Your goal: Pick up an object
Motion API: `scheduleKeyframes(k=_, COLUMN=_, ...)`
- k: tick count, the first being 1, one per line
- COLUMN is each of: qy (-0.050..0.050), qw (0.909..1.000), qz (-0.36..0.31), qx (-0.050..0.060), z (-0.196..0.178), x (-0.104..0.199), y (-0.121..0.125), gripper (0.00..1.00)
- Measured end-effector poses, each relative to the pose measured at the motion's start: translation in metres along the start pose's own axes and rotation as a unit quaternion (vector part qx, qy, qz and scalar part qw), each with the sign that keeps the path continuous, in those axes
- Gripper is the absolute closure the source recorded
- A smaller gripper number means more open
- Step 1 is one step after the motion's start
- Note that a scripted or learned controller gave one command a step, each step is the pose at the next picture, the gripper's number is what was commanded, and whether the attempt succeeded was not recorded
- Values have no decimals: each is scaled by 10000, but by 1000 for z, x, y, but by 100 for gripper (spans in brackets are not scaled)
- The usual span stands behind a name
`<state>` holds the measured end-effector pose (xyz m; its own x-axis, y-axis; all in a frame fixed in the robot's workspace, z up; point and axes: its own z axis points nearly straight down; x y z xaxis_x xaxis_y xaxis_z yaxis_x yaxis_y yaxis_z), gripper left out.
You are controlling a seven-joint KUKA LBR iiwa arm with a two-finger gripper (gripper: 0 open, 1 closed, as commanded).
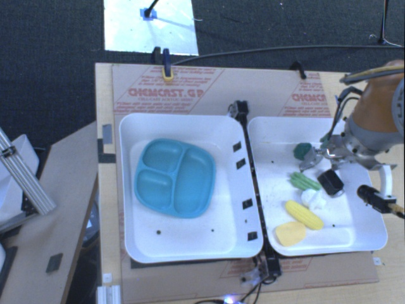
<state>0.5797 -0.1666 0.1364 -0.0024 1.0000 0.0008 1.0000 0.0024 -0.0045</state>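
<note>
In the right bin (354,236) lie several small objects: a dark green piece (302,149), a light green ridged piece (304,181), a white lump (313,199), a yellow corn cob (304,215) and a pale yellow round piece (290,234). My gripper (321,171) hangs low over the bin's middle, just right of the green pieces and above the white lump. It stands open, one silver finger (311,160) near the dark green piece and a black pad (330,182) by the white lump. Nothing shows between them.
The left bin (145,239) holds a turquoise divided plate (175,177). A black-marked divider (248,182) separates the bins. The grey and orange arm (376,116) covers the right bin's far right corner. A black part (373,198) juts over the right wall.
</note>
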Motion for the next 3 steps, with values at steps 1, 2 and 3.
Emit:
scheduleKeyframes(k=1, qy=-12, qw=10000, qz=-12, qx=-69, z=36, x=0, y=4, gripper=0)
scheduleKeyframes(k=2, qy=-12, qw=10000, qz=-5, qx=-70, z=27, x=-1, y=5, gripper=100)
scheduleKeyframes(k=3, qy=-6, qw=10000, qz=-10, qx=-36, z=-16, x=2, y=2, gripper=100)
